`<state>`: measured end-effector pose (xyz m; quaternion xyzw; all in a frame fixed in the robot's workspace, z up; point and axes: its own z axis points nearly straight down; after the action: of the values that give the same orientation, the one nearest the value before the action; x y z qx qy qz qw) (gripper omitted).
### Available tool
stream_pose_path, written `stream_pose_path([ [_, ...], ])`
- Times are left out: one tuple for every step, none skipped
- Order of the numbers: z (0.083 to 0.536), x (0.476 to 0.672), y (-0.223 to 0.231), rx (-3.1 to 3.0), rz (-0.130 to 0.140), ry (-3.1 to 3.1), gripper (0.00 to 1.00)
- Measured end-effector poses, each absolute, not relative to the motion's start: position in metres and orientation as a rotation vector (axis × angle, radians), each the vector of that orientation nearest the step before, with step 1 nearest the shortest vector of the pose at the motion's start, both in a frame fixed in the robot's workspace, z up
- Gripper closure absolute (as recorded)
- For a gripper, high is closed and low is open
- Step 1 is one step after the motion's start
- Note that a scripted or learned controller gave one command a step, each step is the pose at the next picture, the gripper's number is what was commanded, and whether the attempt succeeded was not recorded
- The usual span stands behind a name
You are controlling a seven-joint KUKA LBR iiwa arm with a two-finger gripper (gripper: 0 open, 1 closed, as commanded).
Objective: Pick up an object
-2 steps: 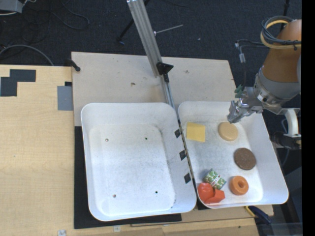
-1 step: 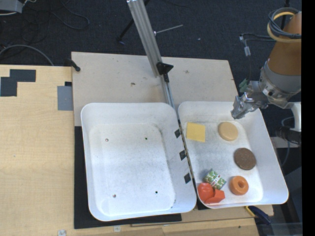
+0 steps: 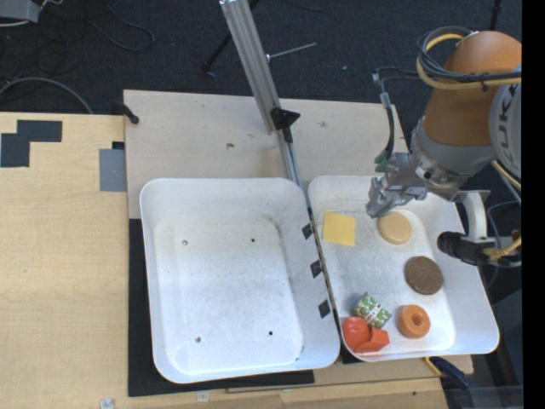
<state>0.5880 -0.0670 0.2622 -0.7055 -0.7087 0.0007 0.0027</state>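
Observation:
The right bin (image 3: 477, 335) holds a yellow square slab (image 3: 339, 228), a tan round disc (image 3: 396, 227), a brown round cookie (image 3: 423, 275), an orange ring (image 3: 414, 321), a green and white patterned block (image 3: 372, 310) and a red piece (image 3: 364, 335). My gripper (image 3: 382, 201) hangs over the far part of this bin, just above the tan disc's left edge and to the right of the yellow slab. Nothing shows between its fingers.
The left bin (image 3: 170, 228) lies beside the right one, with a divider carrying black clips (image 3: 312, 267) between them. A slanted aluminium rail (image 3: 255, 66) rises behind the bins. A wooden bench surface (image 3: 60, 271) lies at the left.

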Motion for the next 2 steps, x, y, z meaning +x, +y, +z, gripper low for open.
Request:
stream_pose_path([
  [0.241, 0.573, -0.018, -2.212, 0.005, -2.222, 1.0],
  [0.229, 0.567, 0.033, -2.213, 0.004, -2.222, 1.0],
])
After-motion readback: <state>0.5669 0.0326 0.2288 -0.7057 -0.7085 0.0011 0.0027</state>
